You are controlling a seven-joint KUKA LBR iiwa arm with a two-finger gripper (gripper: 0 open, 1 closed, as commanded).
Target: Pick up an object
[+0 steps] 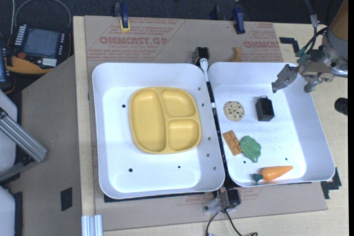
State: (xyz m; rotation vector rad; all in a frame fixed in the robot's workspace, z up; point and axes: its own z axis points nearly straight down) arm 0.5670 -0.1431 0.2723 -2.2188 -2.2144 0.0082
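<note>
The gripper (pixel 297 79) is hanging over the far right part of the right bin (pixel 315 135), its jaws spread wide and holding nothing. The black block (pixel 265 108) is lying just near-left of the gripper and looks like the likeliest pick. Left of the block, the cookie (pixel 234 110) is sitting; nearer the camera are the cracker (pixel 232 142), the green leaf (pixel 250 148) and the carrot (pixel 275 173). To do this well, the jaws should be centring over the block, straddling its narrow sides, then descending fully before closing.
</note>
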